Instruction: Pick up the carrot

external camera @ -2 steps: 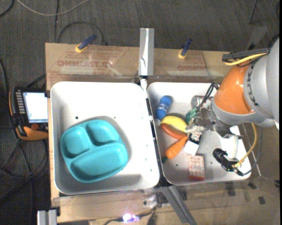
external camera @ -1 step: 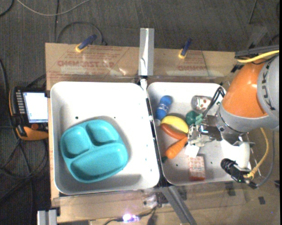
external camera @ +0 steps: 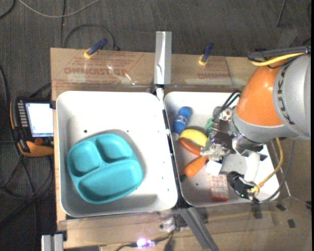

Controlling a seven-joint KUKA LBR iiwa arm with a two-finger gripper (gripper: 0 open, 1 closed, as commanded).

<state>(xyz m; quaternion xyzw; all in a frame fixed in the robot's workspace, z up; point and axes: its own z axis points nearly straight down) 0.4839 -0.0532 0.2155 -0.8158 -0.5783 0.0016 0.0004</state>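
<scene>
Arm over right bin, gripper [external camera: 215, 151] down by the carrot [external camera: 195, 166].

Carrot lies slanted in the right bin [external camera: 198, 195], approx mid-floor – thick end toward the lower left, thin end up under the gripper; can't tell if the fingers are spread or closed, nor if they touch it. Just above it sit a yellow fruit [external camera: 194, 136] and a second orange veg [external camera: 189, 145], w/ a blue bottle [external camera: 182, 118] near the bin's top left. Small red packet [external camera: 218, 187] lies lower down. Left bin [external camera: 73, 101] holds a teal divided plate [external camera: 105, 167].
</scene>
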